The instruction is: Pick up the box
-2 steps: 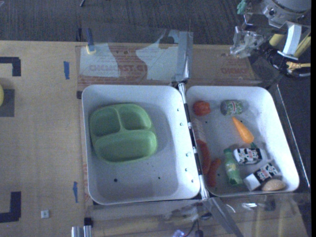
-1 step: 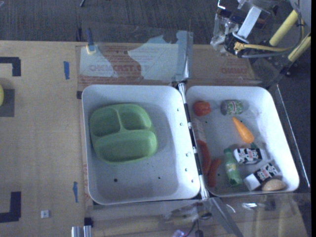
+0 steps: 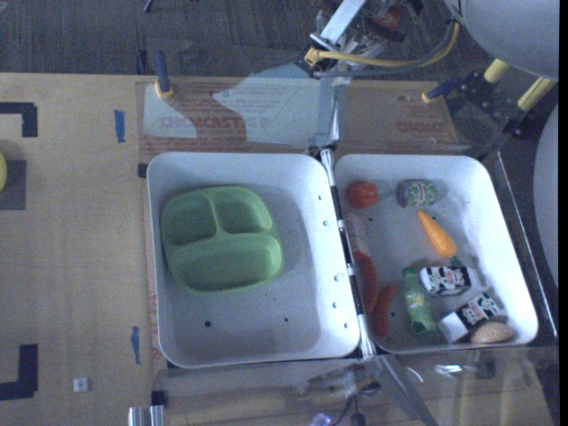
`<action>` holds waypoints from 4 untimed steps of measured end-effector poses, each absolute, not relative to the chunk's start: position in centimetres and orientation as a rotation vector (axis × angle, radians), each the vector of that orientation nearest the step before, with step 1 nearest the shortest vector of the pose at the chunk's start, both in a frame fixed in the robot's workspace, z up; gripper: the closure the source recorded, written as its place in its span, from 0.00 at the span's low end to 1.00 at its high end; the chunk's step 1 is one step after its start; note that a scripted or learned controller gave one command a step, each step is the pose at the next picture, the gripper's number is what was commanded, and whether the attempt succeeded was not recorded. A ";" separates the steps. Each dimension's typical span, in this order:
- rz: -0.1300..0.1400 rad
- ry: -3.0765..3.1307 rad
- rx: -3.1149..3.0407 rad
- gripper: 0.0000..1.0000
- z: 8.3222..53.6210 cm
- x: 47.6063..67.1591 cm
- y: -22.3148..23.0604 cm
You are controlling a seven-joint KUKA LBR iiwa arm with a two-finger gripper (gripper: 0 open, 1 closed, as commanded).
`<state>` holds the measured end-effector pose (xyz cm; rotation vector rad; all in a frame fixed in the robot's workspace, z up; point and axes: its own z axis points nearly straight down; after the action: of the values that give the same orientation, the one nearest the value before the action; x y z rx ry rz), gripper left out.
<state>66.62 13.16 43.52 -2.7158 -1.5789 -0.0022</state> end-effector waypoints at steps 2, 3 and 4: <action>-0.002 -0.809 -3.034 1.00 39.3 66.7 22.4; 0.006 -1.290 -2.864 1.00 40.4 64.1 22.7; -0.001 -2.034 -2.396 1.00 43.6 65.9 22.7</action>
<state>65.87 22.66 43.56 -2.3959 -2.0342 -0.0009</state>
